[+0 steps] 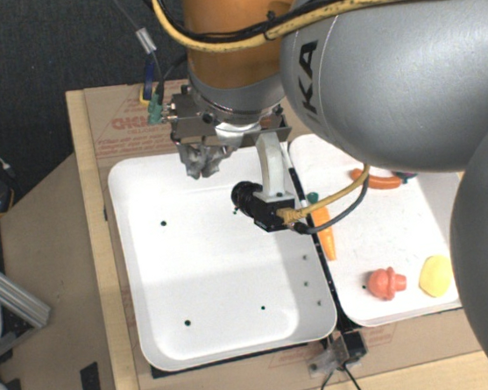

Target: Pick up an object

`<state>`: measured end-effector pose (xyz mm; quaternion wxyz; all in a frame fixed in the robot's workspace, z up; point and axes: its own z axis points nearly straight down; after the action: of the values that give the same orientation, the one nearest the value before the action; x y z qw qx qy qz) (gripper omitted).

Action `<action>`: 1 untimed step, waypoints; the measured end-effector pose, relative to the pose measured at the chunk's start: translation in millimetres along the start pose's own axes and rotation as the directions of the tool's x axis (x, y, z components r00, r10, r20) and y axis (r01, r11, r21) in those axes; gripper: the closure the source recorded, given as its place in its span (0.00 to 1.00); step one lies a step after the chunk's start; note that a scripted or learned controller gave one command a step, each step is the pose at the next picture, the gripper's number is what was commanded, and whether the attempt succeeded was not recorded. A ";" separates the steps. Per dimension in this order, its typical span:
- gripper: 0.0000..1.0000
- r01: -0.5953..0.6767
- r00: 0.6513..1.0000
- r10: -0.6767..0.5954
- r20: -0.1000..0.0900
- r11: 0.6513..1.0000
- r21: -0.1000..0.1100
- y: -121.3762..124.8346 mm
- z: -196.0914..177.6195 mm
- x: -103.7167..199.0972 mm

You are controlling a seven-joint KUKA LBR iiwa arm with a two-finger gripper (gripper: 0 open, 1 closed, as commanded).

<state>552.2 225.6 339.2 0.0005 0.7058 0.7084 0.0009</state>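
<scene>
My gripper [200,161] hangs over the far edge of the left bin [136,247], under the orange band of the arm. Nothing shows beneath it but bare white bin floor. The objects lie in the right bin [399,307]: an orange carrot [323,228] against its left wall, an orange-red piece [383,180] partly under the arm, a pinkish-red fruit-shaped toy [384,283] and a yellow lemon-like piece [435,275] near the front. The arm hides the far right part of that bin.
A black fitting [257,206] with a yellow cable hangs from the wrist over the wall between the two bins. The bins rest on a brown cardboard sheet [90,164]. A cable clip [338,350] sits at the front edge.
</scene>
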 end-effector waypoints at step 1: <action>1.00 -0.001 1.000 0.001 0.001 1.000 -0.001 2.4 -7.4 -0.2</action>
<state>554.6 225.3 346.6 0.0011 0.7061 0.7082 0.0007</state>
